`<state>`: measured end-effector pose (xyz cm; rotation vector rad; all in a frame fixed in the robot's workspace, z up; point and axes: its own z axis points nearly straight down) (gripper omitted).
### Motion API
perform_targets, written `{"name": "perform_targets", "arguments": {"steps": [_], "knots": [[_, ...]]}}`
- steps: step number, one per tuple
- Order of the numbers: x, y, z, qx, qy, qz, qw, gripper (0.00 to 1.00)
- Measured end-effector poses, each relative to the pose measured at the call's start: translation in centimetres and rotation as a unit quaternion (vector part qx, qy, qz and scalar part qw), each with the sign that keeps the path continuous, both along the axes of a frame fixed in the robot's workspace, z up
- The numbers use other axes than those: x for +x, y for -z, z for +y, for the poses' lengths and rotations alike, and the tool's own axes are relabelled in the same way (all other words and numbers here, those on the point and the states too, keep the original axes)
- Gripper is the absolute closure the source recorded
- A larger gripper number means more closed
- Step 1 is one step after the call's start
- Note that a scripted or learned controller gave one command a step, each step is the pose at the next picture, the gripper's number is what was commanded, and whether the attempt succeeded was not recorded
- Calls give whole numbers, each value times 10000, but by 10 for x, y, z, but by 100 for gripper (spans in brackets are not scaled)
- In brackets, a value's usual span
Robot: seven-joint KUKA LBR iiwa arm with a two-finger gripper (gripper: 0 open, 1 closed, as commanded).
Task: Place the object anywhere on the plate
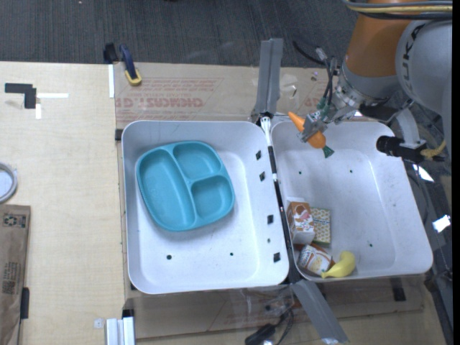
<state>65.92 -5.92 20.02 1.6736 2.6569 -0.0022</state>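
Carrot lifted, plate not yet reached

The hand (pixel 316 126) was closed on a small orange carrot (pixel 307 130), raised over the right bin's (pixel 388 192) far left corner. The blue plate (pixel 185 185) lay in the left bin (pixel 144 264); the carry step seemed underway, calling next for leftward travel and release.

Pale wooden bench (pixel 57 164) (cardboard-topped) against dark carpeted floor (pixel 180 20).

Robot lab: arm (pixel 402 42), bench bins (pixel 136 214).
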Motion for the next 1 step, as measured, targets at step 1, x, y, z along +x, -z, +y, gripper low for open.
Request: {"name": "perform_targets", "arguments": {"steps": [1], "knots": [[0, 9, 67, 5, 53, 7, 10000, 100]]}}
